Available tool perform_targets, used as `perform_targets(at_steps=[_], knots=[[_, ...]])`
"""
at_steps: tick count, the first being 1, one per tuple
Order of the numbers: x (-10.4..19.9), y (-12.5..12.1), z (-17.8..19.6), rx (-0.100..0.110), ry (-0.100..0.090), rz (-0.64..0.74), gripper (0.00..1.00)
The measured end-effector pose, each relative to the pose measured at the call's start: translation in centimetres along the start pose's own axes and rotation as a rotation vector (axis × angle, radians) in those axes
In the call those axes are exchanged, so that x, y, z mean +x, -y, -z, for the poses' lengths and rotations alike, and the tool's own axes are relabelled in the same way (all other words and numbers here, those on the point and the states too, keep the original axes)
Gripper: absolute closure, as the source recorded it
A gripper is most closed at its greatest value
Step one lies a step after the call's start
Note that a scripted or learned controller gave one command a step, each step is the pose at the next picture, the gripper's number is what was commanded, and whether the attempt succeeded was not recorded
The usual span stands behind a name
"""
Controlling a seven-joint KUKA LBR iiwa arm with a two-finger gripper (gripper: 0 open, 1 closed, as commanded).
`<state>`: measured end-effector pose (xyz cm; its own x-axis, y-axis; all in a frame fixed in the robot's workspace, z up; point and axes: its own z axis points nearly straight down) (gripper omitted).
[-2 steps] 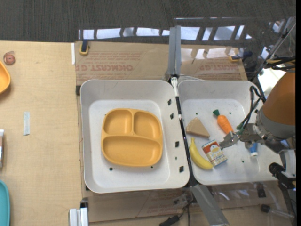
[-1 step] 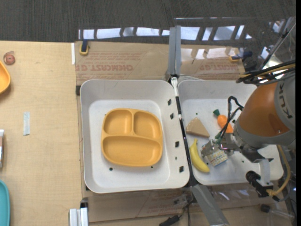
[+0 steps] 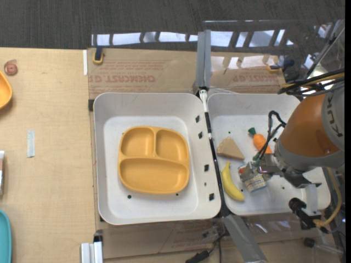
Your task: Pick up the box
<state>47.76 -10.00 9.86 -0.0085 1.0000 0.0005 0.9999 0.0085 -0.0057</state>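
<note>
Reaching in from the right, the grey arm (image 3: 315, 136) with its orange band hangs low over the right bin (image 3: 241, 106), and the hand (image 3: 258, 171) sits right at the box (image 3: 252, 178), a small pale carton with dark printed patches lying tilted on the bin floor. Whether the hand is parted or closed on the box cannot be told, since the wrist and cables cover the contact. Just left of the hand, nearly touching the box, a yellow banana (image 3: 231, 184) lies along the bin's left side. Up and left of the hand rests a tan wedge (image 3: 230, 148); above the hand, close to the arm, an orange carrot (image 3: 259, 141) with a green top lies on the floor. Below the hand the bin floor is bare up to the near rim, and the bin's far part above the wedge is open white floor too. Well left of the hand, past the two rims that meet in the middle, the left bin (image 3: 109, 163) holds a yellow divided plate (image 3: 154, 160). Beyond that bin the tan counter (image 3: 49, 147) stretches to the left.
</note>
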Motion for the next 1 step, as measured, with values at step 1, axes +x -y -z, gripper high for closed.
perform_targets(at_steps=[1], knots=[[4.75, -5.38, 9.23, -0.003, 0.002, -0.085, 1.0]])
